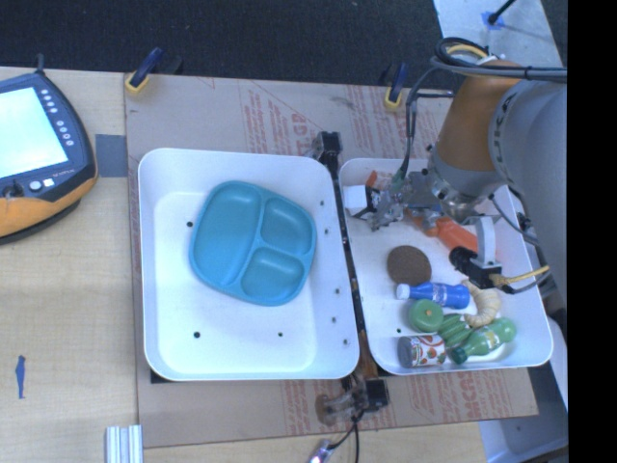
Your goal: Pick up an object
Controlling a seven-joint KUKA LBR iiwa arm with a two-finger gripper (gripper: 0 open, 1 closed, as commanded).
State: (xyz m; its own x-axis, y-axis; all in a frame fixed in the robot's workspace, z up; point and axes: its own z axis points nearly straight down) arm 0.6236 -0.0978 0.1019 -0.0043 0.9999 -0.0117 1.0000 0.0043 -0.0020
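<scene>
Over right bin [536, 353], far end: arm reaches in from right, wrist bent down, end effector [388, 206] low near far-left corner. Can't tell its state. Approach step, nothing lifted yet. Brown disc [410, 262], blue bottle [436, 294], green bottles [479, 340] lie nearer; next needs lining up w/ one.

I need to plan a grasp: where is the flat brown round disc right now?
The flat brown round disc lies in the right white bin, near its middle, just above the small blue-and-white bottle and below the gripper.
</scene>
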